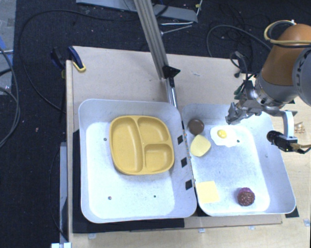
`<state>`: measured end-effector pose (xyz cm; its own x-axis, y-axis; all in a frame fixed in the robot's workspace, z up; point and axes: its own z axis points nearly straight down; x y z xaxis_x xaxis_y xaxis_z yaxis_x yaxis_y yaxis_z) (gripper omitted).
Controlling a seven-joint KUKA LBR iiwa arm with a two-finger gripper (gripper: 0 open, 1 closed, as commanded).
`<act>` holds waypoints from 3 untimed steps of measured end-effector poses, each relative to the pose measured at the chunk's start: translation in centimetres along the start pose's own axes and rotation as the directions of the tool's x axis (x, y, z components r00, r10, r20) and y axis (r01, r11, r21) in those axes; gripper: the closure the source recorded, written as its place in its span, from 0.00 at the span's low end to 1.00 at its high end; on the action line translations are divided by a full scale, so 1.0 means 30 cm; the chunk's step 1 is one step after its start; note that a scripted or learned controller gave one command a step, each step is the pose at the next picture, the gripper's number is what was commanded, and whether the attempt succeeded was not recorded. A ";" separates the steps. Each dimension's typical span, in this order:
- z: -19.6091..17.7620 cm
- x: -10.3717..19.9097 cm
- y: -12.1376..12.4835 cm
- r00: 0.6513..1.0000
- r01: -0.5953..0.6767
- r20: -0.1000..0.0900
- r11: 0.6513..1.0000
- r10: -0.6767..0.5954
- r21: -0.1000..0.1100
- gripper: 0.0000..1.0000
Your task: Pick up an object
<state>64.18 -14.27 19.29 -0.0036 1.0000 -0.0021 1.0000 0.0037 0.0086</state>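
Observation:
The right bin (277, 167) holds several toy foods: a fried egg (225, 136), a pale yellow slice (200, 146), a brown round piece (196, 126), a yellow cheese square (207, 191) and a dark red berry (246, 196). My gripper (234, 118) hangs over the bin's back edge, just above and to the right of the fried egg. Nothing shows between its fingers.
The left bin (91, 190) carries a yellow divided plate (142, 145). A metal pole (157, 49) slants down to the bins' shared back edge. Black clips (185, 161) line the seam between the bins. Cables lie on the dark floor around the bench.

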 end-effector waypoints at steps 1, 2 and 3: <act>-0.181 -0.001 0.007 1.000 0.000 0.000 1.000 0.000 0.000 1.00; -0.143 0.188 0.002 1.000 0.004 -0.004 1.000 -0.004 0.009 1.00; -0.171 0.367 -0.036 1.000 0.005 -0.004 1.000 -0.005 0.008 1.00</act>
<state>63.01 -3.27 24.39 -0.0084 1.0000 0.0022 1.0000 0.0084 0.0004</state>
